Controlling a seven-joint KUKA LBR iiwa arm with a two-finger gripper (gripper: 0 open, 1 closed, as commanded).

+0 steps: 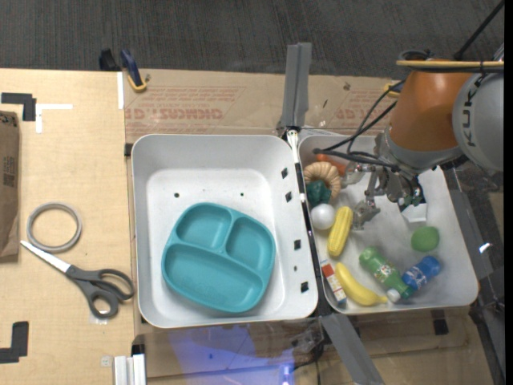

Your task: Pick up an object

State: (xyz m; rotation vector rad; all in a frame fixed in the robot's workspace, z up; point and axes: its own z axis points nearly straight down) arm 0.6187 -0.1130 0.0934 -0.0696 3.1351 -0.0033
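My gripper (385, 202) hangs over the middle of the right bin (454, 215), open, with nothing between its fingers. Just left of it lies a yellow corn cob (340, 229). A white ball (321, 216), a teal toy (318, 191) and an orange-tan item (325, 171) sit along the bin's left wall. Toward the front lie a banana (357, 285), a green bottle (382, 270) and a blue bottle (422, 272). A green ball (426, 238) rests right of the gripper.
The left bin (152, 175) holds a teal divided plate (218, 256). On the bench to the left lie scissors (84, 279) and a tape roll (54, 226). The orange-banded arm (433, 111) enters from the upper right.
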